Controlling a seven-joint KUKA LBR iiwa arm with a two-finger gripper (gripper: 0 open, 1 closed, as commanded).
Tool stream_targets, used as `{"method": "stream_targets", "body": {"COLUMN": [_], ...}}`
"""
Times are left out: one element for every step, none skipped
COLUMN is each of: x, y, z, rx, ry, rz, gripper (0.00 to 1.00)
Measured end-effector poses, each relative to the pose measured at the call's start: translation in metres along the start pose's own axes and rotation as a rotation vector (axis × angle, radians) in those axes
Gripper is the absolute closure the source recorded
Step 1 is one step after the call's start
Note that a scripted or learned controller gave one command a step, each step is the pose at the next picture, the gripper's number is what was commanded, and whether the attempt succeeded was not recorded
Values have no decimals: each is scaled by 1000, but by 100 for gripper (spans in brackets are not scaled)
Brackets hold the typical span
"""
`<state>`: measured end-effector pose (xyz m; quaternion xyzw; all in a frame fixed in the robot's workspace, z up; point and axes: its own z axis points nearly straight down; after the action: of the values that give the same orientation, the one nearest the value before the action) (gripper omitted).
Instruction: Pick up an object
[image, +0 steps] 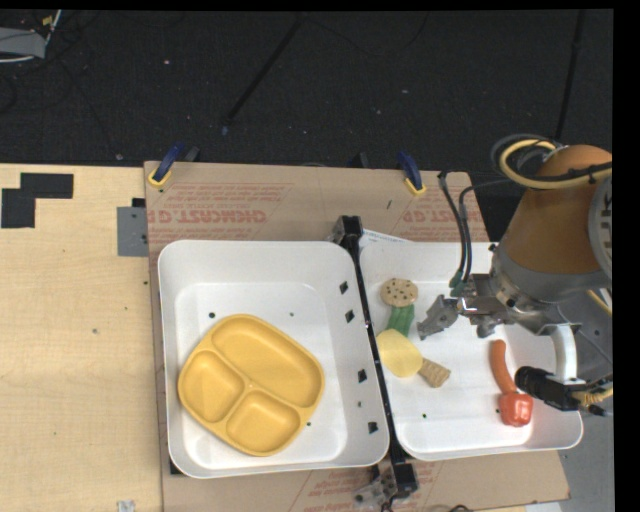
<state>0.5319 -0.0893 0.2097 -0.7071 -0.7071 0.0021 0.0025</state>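
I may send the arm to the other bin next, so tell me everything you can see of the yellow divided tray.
The yellow divided tray lies flat, open side up, on the floor of the left bin. It looks like smooth moulded plastic, rounded in outline, with raised ridges splitting it into three compartments: one wide along its upper right, two smaller toward the lower left. It is turned at an angle to the bin walls and sits toward the bin's near left part. Only the bin floor touches it.

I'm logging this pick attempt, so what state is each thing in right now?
yellow divided plate: flat in the left bin, compartments bare
green piece with tan perforated disc: lying in the right bin
yellow piece: lying beside a tan block
orange carrot: lying loose
red piece: lying loose
end effector: above right bin, nothing visibly held
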Motion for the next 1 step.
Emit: {"method": "stream_targets", "body": {"x": [0], "y": [1], "z": [-3], "rx": [-6], "ry": [-1], "rz": [0], "gripper": [0]}}
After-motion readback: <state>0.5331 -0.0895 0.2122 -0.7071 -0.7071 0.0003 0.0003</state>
